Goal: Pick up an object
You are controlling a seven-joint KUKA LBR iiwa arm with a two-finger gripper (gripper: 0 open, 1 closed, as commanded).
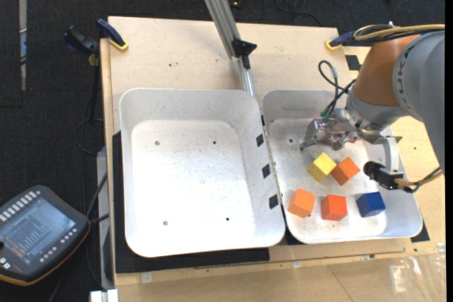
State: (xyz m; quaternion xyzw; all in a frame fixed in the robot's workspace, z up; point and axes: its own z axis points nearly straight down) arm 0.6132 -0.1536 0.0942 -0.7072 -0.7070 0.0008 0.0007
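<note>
The worktop carries two white bins; the end effector hangs over the right bin, its opening impossible to judge. Just below it sit a yellow cube and orange cube; farther below, a blue cube.

My gripper hangs over the right bin, behind the cubes. Five cubes lie in the right bin: two touching, just before my gripper; three in a row nearer the front wall. The left bin adjoins the right bin's left wall.
</note>
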